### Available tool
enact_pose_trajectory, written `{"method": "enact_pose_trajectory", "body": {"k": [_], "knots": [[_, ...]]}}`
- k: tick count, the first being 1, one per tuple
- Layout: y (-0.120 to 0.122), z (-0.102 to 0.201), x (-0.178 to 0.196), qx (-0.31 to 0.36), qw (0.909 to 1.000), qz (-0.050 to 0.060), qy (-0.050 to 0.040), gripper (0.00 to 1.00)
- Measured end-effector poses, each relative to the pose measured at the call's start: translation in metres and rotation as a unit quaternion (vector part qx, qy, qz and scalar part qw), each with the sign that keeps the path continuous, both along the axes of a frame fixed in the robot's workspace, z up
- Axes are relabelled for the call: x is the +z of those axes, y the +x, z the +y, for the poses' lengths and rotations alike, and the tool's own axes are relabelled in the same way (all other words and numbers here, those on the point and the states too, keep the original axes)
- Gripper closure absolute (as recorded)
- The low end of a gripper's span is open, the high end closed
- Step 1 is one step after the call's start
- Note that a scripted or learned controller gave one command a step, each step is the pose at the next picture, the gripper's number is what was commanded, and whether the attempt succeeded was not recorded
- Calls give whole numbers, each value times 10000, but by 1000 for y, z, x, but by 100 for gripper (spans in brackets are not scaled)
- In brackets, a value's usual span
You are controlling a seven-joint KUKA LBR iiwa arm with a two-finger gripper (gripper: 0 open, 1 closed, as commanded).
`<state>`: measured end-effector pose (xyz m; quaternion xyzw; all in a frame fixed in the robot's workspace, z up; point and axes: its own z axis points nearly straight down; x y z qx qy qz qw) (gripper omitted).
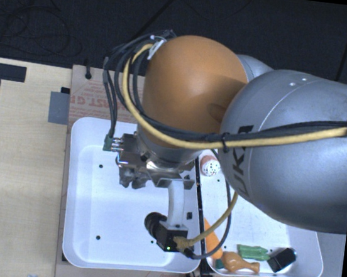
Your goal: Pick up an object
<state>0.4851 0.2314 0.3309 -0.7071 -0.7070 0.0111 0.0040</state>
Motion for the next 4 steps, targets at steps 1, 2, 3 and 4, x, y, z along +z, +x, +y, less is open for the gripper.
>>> {"method": "enact_pose_trajectory", "body": {"k": [1, 2, 3, 4], "knots": [[74, 10, -222, -8, 10000, -30, 12, 100], [0, -3, -243, -11, 9999, -96, 43, 100], [133, 12, -128, 6, 9998, -184, 63, 100], [118, 11, -145, -5, 10000, -80, 39, 100]]}}
